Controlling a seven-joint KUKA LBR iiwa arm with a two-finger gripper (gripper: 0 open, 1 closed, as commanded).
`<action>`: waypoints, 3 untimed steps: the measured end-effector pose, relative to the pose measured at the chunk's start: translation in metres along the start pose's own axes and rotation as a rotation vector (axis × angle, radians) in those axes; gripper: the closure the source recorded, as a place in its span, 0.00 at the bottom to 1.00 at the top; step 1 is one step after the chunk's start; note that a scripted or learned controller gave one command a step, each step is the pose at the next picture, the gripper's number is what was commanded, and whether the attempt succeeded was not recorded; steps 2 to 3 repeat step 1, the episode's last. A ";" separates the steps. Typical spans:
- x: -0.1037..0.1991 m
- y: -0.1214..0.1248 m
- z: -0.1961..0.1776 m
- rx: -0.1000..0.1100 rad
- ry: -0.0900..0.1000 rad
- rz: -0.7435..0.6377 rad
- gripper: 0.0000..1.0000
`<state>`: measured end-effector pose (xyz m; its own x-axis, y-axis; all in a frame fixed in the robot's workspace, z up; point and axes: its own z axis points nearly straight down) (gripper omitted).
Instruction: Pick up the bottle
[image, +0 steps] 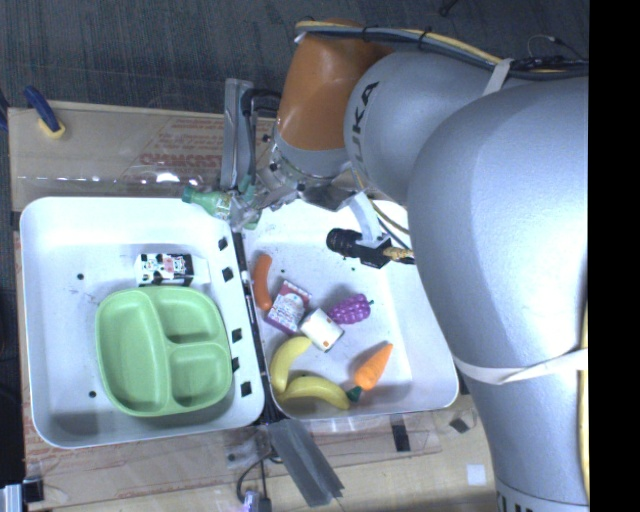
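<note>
- The gripper (239, 193) is seen over the far end of the wall shared by the two bins, hung from the grey arm (470, 200) that enters from the view's right.
- The jaws are observed closed on the bottle (206, 199), which is pinched at its clear body.
- The bottle is held lying crosswise. Its green end is pointed to the view's left of the jaws, over the far rim of the left bin (60, 260), and its clear end is on the right-bin side.
- The bottle is noted above the bin rims and is carried across the dividing wall, not laid in either bin.
- A small black-and-white carton (164, 267) is recorded on the floor of the left bin, nearer the camera than the jaws and to their left.
- A green divided plate (160, 350) is found just beyond the carton, further from the jaws and almost touching the carton.
- In the right bin (425, 340), an orange stick-shaped item (262, 280) is seen nearest the jaws, directly below them in the view and close to the dividing wall.
- A red packet (287, 306), a white block (321, 330) and a purple grape bunch (350, 309) are grouped further from the jaws — the packet and the block are touching.
- Two bananas (300, 378) and a toy carrot (372, 365) are recorded at the near end of the right bin, well apart from the jaws.
- A blue item (40, 110) is noted on the bench (120, 140), far to the left of the jaws.
</note>
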<state>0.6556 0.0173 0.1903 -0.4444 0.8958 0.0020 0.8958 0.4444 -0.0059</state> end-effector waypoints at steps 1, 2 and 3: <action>0.062 0.030 -0.028 -0.002 -0.001 0.038 1.00; 0.062 0.030 -0.028 -0.002 -0.001 0.038 1.00; 0.062 0.030 -0.028 -0.002 -0.001 0.038 1.00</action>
